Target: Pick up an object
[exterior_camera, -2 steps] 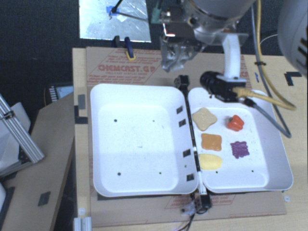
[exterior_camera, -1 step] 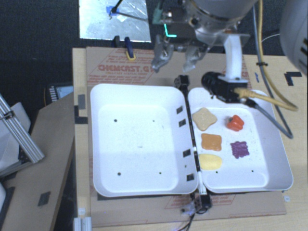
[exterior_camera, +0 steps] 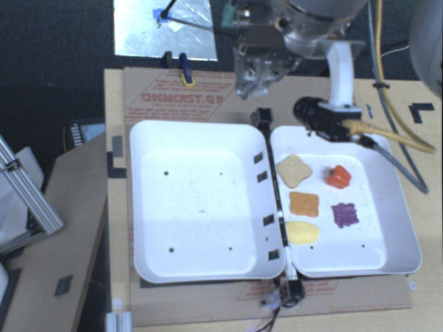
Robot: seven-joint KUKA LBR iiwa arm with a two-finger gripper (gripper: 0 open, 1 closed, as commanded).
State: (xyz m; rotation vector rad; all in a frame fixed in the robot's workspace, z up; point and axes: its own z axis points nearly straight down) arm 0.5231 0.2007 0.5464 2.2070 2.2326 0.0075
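Note:
The right bin (exterior_camera: 394,206) holds several small items: a tan bread-shaped piece (exterior_camera: 294,171), a red pepper-like piece (exterior_camera: 338,176), an orange flat piece (exterior_camera: 304,204), a purple grape-like cluster (exterior_camera: 345,214) and a yellow piece (exterior_camera: 302,232). My gripper (exterior_camera: 255,81) hangs high above the bench, behind the far rim of the bins, near the divide between them. Nothing shows between its fingers, and all the items lie well below and in front of it.
The left bin (exterior_camera: 149,185) sits beside the right one on a cardboard sheet (exterior_camera: 176,95). A shiny metal plate (exterior_camera: 165,18) lies at the back left. A yellow cable (exterior_camera: 401,140) runs along the right bin's far right corner.

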